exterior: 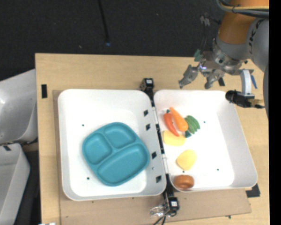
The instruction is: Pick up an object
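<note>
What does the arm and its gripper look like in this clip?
The arm has an orange band with grey casing beside it, and a yellowish cable loops over the top. Below sits a grey metal wrist carrying the gripper, with thin grey metal fingers.

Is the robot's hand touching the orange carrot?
Apart. The camera view shows the hand up above the bin's far rim, with bare white floor between it and the carrot.
</note>
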### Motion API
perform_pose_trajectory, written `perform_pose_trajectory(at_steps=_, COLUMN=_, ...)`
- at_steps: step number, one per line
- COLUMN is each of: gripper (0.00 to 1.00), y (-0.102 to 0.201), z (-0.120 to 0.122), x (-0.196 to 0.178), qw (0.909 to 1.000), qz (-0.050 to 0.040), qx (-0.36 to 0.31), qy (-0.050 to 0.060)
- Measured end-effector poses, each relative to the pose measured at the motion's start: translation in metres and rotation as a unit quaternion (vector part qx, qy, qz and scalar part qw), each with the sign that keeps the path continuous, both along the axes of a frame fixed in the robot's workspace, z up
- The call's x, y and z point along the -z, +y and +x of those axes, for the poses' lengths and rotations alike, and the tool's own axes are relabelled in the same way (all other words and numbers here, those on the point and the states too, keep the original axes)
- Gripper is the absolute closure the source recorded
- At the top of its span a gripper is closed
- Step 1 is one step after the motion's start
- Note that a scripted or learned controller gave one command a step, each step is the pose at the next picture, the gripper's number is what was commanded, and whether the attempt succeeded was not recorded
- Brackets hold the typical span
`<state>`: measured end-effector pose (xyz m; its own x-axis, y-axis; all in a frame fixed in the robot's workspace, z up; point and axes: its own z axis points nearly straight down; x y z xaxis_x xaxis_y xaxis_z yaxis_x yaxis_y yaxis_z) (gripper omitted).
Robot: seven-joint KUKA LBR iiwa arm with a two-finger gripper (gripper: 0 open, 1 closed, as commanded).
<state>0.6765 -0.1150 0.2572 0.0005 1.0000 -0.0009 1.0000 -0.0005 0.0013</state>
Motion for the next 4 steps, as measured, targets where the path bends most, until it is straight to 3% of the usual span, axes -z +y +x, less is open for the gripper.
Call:
perform_pose_trajectory(at_steps=2, gripper=0.0, y=-0.003, z=-0.005, x=0.123, qw=1.0, qz=-0.0004, qx=0.0, qy=0.003)
perform_pose_trajectory(at_steps=3, gripper=0.0, y=-0.005, z=-0.005, x=0.158, qw=1.0, qz=-0.0006, qx=0.001, qy=0.002)
perform_pose_trajectory(at_steps=4, gripper=1.0, y=-0.006, z=-0.004, x=0.144, qw=1.0, qz=-0.0011, qx=0.002, qy=-0.002)
